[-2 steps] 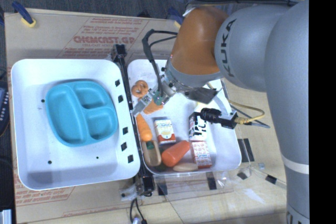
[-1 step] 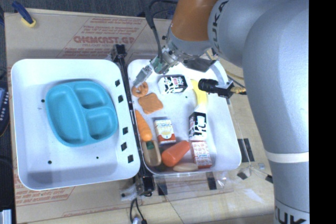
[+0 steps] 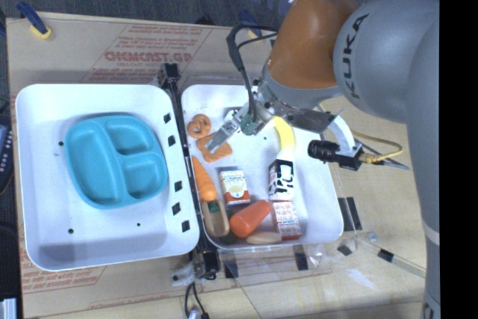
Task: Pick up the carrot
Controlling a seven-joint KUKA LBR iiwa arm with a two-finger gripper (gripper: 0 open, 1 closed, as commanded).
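Lengthwise, the carrot [image 3: 203,177] runs along the bin's left wall; jaws [image 3: 218,139] state unclear.

The grey arm [image 3: 388,48] with its orange band [image 3: 310,41] reaches in from the right and bends down steeply. Its two-finger metal pincer [image 3: 218,140] points down-left, the slim fingers [image 3: 222,135] lying close together.

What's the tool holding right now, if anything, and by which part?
Cannot be told. The tool sits low over the orange piece beside the pretzel; the carrot lies apart, untouched.
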